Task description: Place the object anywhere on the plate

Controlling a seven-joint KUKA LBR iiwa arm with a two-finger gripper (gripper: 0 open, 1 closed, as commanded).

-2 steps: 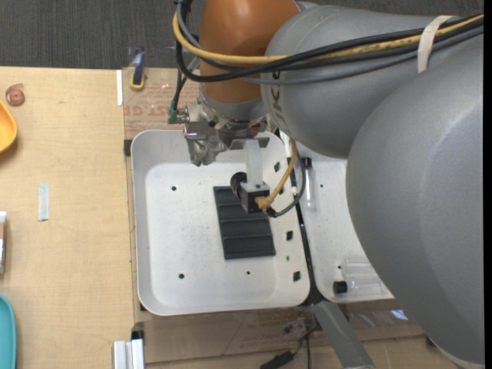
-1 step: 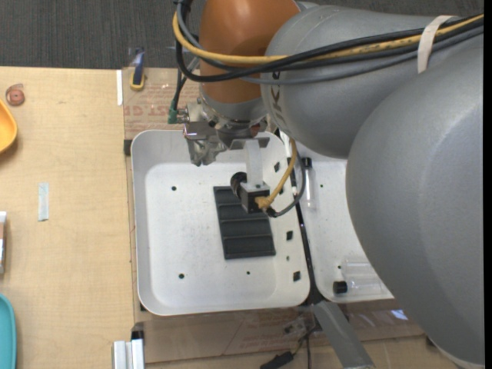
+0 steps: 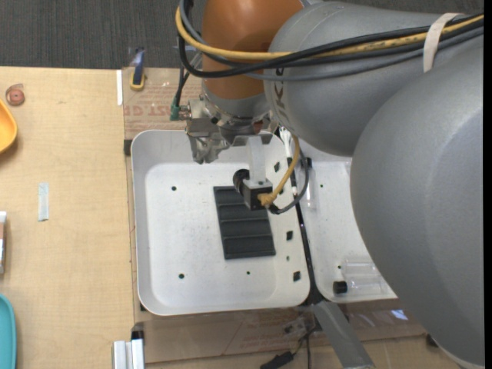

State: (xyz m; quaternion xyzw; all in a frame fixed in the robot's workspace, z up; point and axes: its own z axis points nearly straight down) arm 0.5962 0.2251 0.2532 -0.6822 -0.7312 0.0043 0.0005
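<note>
Arm: we saw the arm [image 3: 400, 129] reach in over both bins, its orange band [image 3: 242, 29] above the wrist [image 3: 223, 129].
Jaws: they hung below the wrist over the left bin [image 3: 165, 283]; we could not tell how far open they stood, nor whether they had hold of anything.
Slab: a black ribbed slab [image 3: 246, 225] lay on the left bin's floor, just below the jaws and running away from them towards the bin's near edge. We took it for the task's thing but could not be sure. Its upper end met a black fitting [image 3: 243, 181] under the wrist, and we could not tell whether the two touched.
Cables: a yellow cable [image 3: 231, 51] and a black cable [image 3: 192, 68] looped round the band above the jaws.
Right bin: the right bin [image 3: 330, 206] lay beside the jaws, mostly under the arm. A small clear piece [image 3: 361, 271] and a black bit [image 3: 339, 287] sat in its near corner, well apart from the jaws.
Dish: an orange dish [image 3: 4, 129] showed at the desk's [image 3: 69, 283] far left edge, well apart from the jaws. We could not tell if it was the plate.
Strip: a pale strip [image 3: 43, 202] lay on the desk between the dish and the left bin.
</note>
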